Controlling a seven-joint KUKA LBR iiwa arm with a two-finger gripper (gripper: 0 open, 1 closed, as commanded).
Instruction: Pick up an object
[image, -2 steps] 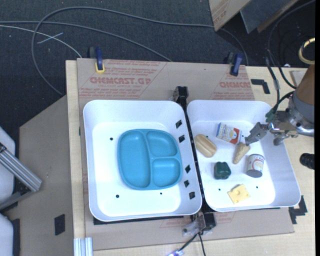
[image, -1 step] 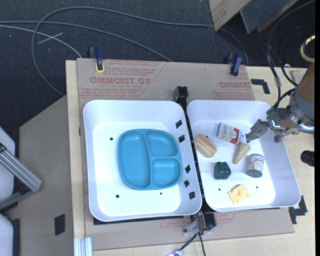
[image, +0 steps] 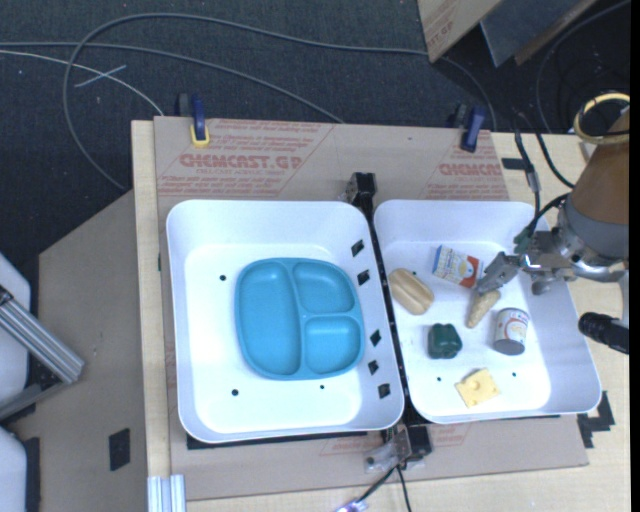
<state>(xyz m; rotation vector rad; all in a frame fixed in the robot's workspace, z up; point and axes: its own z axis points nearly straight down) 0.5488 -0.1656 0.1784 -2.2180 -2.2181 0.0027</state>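
- The tan stick-shaped object (image: 484, 305) lies in the right bin (image: 560, 395), upper middle, just under my pincer (image: 497, 272).
- Its long axis runs from lower left to upper right of the frame, upper end toward the pincer.
- I judge it light, stiff and narrow; I'd grip across its middle.
- The pincer's fingers look spread, nothing between them.
- Close by: a small can (image: 509, 330) to its right, a carton (image: 455, 265) above-left, a bread roll (image: 411, 290) left, a green object (image: 444, 341) below-left.
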